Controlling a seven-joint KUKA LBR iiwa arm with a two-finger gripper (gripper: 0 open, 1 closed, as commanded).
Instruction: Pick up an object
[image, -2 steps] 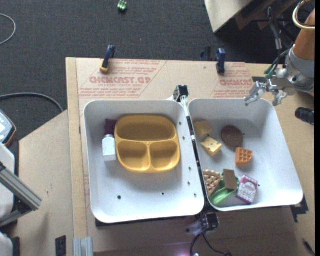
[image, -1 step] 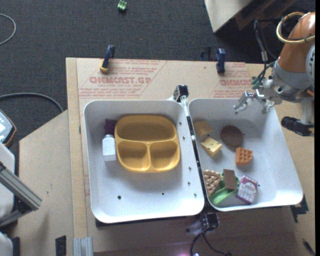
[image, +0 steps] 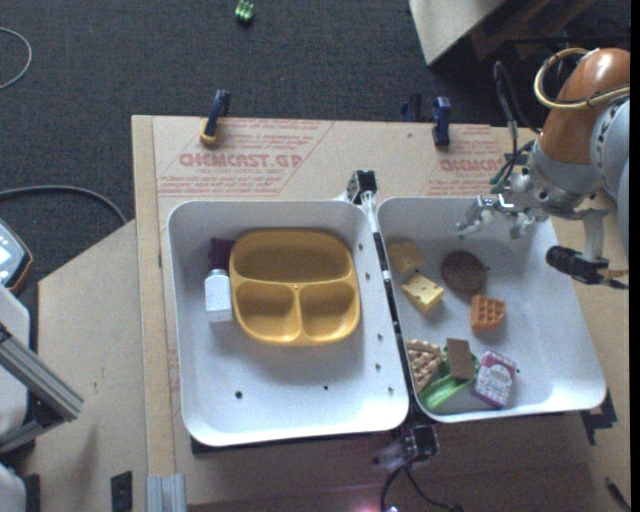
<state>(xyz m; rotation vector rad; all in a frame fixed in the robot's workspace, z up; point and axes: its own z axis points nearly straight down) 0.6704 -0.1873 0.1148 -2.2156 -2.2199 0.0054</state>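
Gripper: the two-finger gripper (image: 494, 214) hangs over the far part of the right bin (image: 575, 340), near its far rim. The two fingers stand spread apart with nothing between them; it holds no object.
Arm: the grey arm with the orange band (image: 590, 90) reaches in from the right.
Right bin contents: brown round disc (image: 464, 271) just near of the gripper; tan piece (image: 405, 257) and yellow cheese wedge (image: 423, 293) toward the left wall; orange waffle (image: 487, 313) near of the disc; at the near end, a cluster of a corn-like piece (image: 424, 362), a small brown block (image: 459, 357), a green item (image: 443, 392) and a pink-and-white packet (image: 494, 380).
Left bin contents: the left bin (image: 200, 400) holds a yellow divided tray (image: 294, 285), with a small white bottle (image: 218, 295) touching the tray's left side and a dark item (image: 221, 249) just far of the bottle.
Step in hand: approach. Judged from the open fingers and the gripper's position apart from every object, no grasp has been made yet.
Likely target: the brown round disc lies closest; this is a judgement, not a certainty.
Next move: shift the gripper toward the near side until it is centred over one object, align the fingers to straddle it, descend, then close.
Risk: the disc looks flat and low, so the fingers may slide over it; the cheese wedge or waffle offer more edge to pinch.
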